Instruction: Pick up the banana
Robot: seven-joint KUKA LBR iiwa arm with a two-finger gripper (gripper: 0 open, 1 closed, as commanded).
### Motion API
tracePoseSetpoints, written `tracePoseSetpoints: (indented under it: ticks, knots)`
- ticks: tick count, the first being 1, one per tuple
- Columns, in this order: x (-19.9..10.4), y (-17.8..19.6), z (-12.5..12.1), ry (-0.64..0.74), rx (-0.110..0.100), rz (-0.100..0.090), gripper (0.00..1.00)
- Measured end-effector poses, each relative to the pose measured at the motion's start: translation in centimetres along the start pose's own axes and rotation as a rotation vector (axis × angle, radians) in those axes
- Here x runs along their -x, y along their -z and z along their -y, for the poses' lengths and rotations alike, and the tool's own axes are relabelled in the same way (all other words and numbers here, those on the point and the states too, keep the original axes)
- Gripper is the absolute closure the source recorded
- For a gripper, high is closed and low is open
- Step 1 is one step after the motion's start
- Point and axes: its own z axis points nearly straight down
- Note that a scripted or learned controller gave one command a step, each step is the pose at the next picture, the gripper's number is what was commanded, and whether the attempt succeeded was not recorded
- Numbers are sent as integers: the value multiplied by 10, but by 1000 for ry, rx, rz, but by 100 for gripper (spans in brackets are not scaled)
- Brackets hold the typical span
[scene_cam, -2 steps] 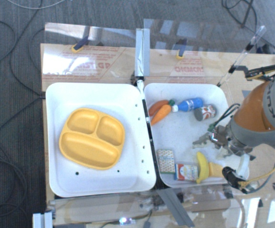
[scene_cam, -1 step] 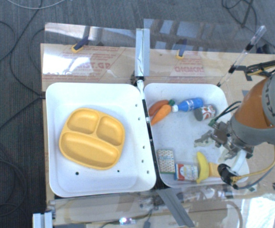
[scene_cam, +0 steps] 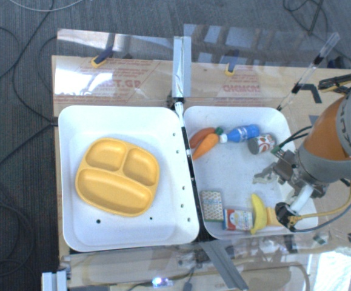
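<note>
Two shallow white bins sit side by side: the left bin [scene_cam: 78, 126] carries a yellow divided tray [scene_cam: 119, 176], and the right bin [scene_cam: 236, 177] holds all the loose goods. The arm [scene_cam: 330, 144] enters from the right, where the frame edge cuts off most of it. The gripper [scene_cam: 270, 174] hangs over the right half of the right bin. The banana [scene_cam: 257, 210] lies near that bin's front wall, running roughly front to back. It sits just beside a small carton [scene_cam: 238, 219] on its left, and the gripper is near it but a little further back and apart from it. Nothing is seen in the gripper, so the step in hand is judged to be the approach, with the grasp not yet made. The next move calls for bringing the gripper forward over the banana's middle, turning it to close across the fruit's narrow width, and descending clear of the carton. Whether the gripper is spread or closed cannot be told, since its tip reads as a blurred mass of grey metal seen from above. The banana's front end merges with an orange patch that cannot be identified. Smaller items lie well apart from the target: a patterned square pad [scene_cam: 211, 205], two carrots [scene_cam: 204, 143], a blue bottle [scene_cam: 243, 132] and a can [scene_cam: 262, 143], all with illegible labels.
</note>
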Motion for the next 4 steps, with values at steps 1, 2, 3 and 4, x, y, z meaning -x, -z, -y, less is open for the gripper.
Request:
tracePoseSetpoints:
  ticks: [1,2,3,4]
  knots:
    - [9,-40,-13,192,15,-4,0]
    - [8,-40,-13,193,17,-4,0]
    - [8,-40,-13,193,18,-4,0]
    - [10,-32,-15,192,23,2,100]
